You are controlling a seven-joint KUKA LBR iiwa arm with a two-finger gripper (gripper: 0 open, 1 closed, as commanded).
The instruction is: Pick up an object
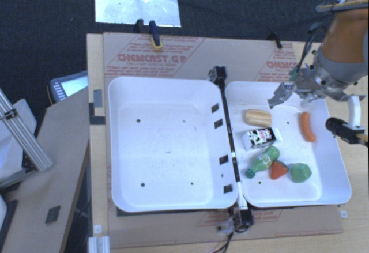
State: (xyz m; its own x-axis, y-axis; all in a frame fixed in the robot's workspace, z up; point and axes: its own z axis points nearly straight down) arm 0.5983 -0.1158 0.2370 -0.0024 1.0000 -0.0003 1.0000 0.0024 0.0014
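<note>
In the camera view, the task looks barely begun: nothing is lifted, and every object lies on the floor of the right bin, in the lower right of the frame. The left bin sits beside it toward the centre-left.

The gripper hangs at the upper right, above the top edge of the right bin, at the end of the arm that enters from the right edge of the frame. Nothing is visible between its fingers, so I judge it to be carrying nothing. Whether those fingers are spread or closed I cannot tell; they appear as a small grey blur.

The candidates for picking lie in a loose cluster below the gripper. A tan bread roll is nearest, just below and left of it. A black-and-white carton lies under the roll, then a green bottle, a small red piece touching the bottle's right end, and a green lump just beside that. An orange carrot lies apart toward the right wall of the bin.

What remains, by my reading, is the whole pick: descend, close on one object, lift.

Hard to make out: the gripper's height above the bin, the print on the carton, and the upper arm, which is cut off by the frame's right edge.
</note>
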